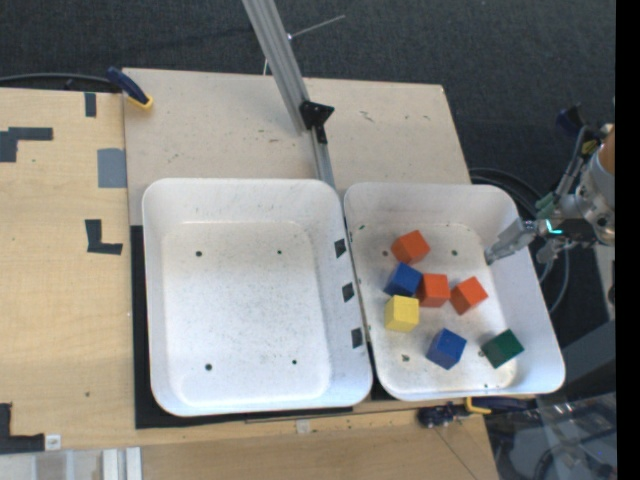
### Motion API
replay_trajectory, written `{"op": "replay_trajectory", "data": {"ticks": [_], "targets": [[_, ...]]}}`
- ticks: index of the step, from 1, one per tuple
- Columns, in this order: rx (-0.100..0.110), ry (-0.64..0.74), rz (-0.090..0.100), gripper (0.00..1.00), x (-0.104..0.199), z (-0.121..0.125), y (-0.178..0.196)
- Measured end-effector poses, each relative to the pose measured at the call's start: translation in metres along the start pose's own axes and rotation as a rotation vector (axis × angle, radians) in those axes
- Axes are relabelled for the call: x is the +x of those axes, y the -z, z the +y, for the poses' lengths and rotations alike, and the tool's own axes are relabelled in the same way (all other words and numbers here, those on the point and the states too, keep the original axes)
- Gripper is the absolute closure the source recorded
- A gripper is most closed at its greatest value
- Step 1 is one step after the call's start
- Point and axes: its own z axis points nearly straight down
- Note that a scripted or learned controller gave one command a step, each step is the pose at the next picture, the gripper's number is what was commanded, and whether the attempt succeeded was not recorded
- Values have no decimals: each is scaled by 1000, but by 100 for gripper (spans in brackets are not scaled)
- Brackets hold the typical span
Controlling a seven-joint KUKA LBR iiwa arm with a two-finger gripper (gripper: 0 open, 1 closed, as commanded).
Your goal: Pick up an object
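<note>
**Inspector:** Start at the fingers (512, 240). What do you have?

**Operator:** I see them at the right bin's (530, 298) right rim, upper part, a grey tip pointing down and left over the rim. I cannot tell whether they are parted or closed; the view there is small and cluttered with cables. I see nothing between them. The arm's wrist (590, 213) sits just off the bin's right side.

**Inspector:** The objects?

**Operator:** All seven cubes lie in the right bin, apart from the fingers. Nearest is an orange cube (468, 294); just left of it, a second orange cube (434, 289), which touches a blue cube (404, 279). A third orange cube (410, 246) sits above the blue one. A yellow cube (402, 313) lies just below the blue one. Lower down I have another blue cube (446, 347), and a green cube (502, 347) near the lower right corner.

**Inspector:** Beyond that?

**Operator:** The left bin (160, 298) sits beside it, rims touching. Both rest on the desk (60, 268). A metal rail (280, 53) runs diagonally from the top down to the bins' junction.
</note>
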Motion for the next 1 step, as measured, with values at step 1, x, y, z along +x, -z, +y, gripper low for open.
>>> {"op": "replay_trajectory", "data": {"ticks": [1], "targets": [[-4,2,-1,0,0,1,2]]}}
